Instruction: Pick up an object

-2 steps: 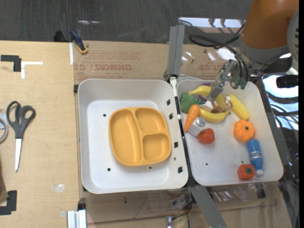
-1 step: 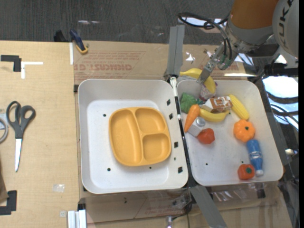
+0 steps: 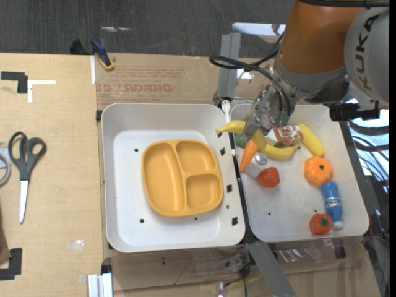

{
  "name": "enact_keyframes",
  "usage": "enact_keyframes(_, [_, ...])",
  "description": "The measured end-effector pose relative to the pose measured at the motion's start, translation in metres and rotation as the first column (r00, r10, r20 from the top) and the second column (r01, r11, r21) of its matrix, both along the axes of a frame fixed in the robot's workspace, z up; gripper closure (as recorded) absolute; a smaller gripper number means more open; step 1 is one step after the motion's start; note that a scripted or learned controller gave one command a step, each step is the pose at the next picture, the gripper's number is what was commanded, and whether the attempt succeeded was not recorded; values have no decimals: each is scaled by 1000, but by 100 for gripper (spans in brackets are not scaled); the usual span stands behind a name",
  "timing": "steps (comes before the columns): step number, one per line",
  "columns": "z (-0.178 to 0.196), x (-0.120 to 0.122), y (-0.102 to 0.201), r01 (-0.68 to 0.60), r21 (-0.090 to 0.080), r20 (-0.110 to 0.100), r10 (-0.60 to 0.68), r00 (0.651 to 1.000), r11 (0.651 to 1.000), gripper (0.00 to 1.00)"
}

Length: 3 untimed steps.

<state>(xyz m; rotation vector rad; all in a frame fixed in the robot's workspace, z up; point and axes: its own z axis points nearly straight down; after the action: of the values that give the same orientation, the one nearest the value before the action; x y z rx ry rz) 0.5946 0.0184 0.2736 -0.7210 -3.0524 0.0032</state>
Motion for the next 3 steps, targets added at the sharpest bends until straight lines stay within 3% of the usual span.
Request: enact_keyframes(3, [17,4,-1,-4,-5,-11,4,1000,1000,100])
